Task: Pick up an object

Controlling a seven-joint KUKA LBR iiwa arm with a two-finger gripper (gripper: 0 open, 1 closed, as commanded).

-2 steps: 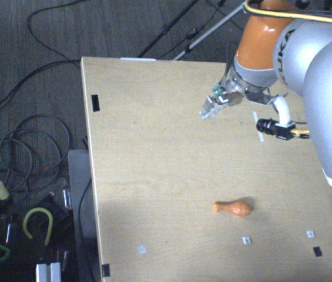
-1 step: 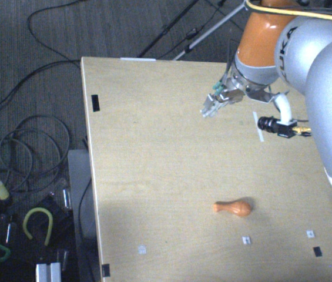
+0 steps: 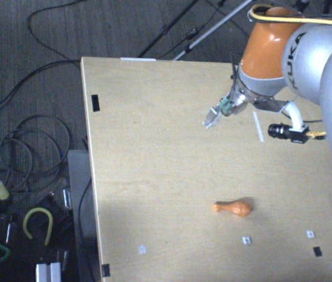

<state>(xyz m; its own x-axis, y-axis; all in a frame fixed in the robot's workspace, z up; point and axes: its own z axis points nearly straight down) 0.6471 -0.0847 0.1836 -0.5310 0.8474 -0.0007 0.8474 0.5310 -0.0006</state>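
Gripper point(image 3: 211, 120) finger state unclear, apparently empty; orange object point(image 3: 234, 208) well below, apart.

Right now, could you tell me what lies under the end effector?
Bare tan board lies under the end effector. The orange pear-shaped object sits nearer the camera, apart. The arm covers the board's far right.

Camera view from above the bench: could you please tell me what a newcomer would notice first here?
The big grey arm with its orange band fills the upper right, its pincer hanging over the pale wooden bench top. Lower down, right of centre, one small orange pear-shaped object lies alone on the bench, well apart from the pincer. To the left, off the bench, black cables loop over the dark floor.
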